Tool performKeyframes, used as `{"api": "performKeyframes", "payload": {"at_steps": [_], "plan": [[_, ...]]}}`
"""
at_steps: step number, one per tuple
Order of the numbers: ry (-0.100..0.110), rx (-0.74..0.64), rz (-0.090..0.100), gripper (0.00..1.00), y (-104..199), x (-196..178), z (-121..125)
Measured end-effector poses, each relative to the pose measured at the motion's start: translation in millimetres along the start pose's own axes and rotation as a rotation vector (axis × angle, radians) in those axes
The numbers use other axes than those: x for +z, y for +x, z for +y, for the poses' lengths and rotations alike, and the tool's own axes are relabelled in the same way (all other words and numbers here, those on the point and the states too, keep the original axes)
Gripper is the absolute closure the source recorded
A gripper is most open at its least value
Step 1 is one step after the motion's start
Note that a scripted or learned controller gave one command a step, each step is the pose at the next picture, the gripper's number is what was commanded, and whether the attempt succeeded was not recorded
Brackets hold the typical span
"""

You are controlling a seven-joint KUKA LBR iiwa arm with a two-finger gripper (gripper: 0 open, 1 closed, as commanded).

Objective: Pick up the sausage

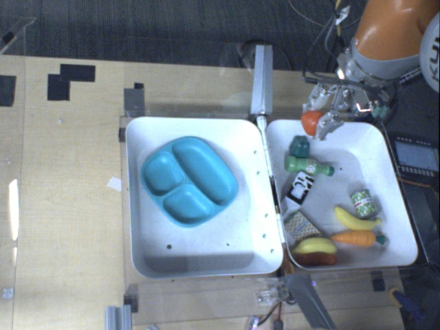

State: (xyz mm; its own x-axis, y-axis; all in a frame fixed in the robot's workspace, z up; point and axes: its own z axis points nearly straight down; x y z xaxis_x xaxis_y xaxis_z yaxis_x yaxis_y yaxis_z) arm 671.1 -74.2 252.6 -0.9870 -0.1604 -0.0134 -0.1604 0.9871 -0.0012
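Observation:
The sausage is a short orange-red piece at the far left corner of the right bin. It shows against the bin's far rim. My gripper hangs from the orange-banded arm directly over that corner. Its fingers are closed around the sausage, one on its right side and one above it. The sausage looks raised off the bin floor.
In the right bin lie a green block, a green dumbbell-shaped toy, a black-and-white item, a green can, a banana, a carrot and a mango-like fruit. The left bin holds a blue divided plate.

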Motion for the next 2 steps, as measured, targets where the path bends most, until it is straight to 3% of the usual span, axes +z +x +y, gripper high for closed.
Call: {"api": "performKeyframes", "payload": {"at_steps": [1, 2], "plan": [[0.002, -0.170, 0.001, 1.00, 16.6, -27.6, -103.4], [0.000, -0.240, 0.000, 1.00, 8.9, -46.5, -58.3]]}}
